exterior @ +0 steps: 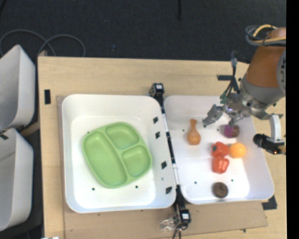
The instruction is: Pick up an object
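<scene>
A brown doughnut [220, 189] lies below the red pepper [220, 158]; above it, the gripper [222, 114] hovers, fingers apart, beside a small purple fruit [231, 130]

Grey arm [261, 91], orange band [264, 66] above wrist, looped cables on top; grey two-finger pincer [224, 114].

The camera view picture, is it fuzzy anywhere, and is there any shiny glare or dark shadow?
In the camera view the whole picture is a bit soft, so the small purple object and brown round object lack detail; the white bins look bright and washed out, hiding their texture; the gripper casts only a faint shadow; the floor beyond the bench is very dark.
</scene>
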Robot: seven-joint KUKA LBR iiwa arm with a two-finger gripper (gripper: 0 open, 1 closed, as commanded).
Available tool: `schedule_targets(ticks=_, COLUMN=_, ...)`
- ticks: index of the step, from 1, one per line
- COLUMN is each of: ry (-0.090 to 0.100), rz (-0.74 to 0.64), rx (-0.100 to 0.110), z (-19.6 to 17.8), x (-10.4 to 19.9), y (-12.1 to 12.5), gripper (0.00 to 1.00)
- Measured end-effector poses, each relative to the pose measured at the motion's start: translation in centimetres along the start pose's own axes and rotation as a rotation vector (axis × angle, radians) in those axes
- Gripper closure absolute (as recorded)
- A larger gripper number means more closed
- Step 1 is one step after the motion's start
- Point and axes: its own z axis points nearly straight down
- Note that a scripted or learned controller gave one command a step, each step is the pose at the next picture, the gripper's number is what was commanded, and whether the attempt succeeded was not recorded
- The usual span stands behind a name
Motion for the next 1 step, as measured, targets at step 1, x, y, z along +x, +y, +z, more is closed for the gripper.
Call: schedule_targets(ticks=1, ry=-0.002, rz=-0.003, rx=-0.011, z=-0.67, x=0.03, y=0.24, gripper=0.0)
